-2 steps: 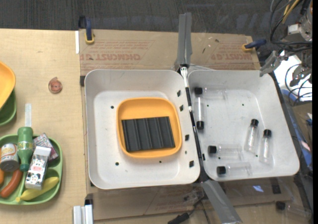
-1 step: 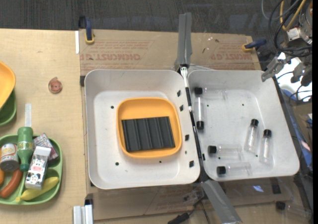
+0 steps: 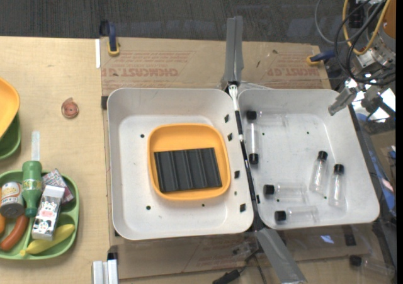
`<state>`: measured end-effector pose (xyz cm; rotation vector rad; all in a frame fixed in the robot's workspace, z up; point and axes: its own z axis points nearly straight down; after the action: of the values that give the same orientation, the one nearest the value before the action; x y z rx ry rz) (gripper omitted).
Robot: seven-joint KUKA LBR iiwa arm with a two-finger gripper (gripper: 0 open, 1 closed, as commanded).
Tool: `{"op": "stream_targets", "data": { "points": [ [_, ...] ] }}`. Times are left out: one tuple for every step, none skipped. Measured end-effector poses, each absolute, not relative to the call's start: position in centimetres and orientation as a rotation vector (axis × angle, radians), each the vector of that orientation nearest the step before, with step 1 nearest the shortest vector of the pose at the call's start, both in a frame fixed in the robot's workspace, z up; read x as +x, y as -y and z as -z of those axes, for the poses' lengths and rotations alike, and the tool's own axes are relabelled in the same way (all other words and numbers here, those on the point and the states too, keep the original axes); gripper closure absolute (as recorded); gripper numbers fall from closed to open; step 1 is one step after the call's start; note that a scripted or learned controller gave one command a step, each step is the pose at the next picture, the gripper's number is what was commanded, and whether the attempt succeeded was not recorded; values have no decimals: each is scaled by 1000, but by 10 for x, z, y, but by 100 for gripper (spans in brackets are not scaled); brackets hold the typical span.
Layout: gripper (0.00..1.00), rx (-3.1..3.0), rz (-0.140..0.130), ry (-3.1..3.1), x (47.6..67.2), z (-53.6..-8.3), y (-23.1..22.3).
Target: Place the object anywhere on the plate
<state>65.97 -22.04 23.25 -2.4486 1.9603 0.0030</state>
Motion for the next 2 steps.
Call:
{"op": "stream_targets", "data": {
  "points": [
    [0, -2679, -2, -1630, 660, -237, 214],
    [0, -2853, -1, -1301, 654, -269, 199]
  ]
}}
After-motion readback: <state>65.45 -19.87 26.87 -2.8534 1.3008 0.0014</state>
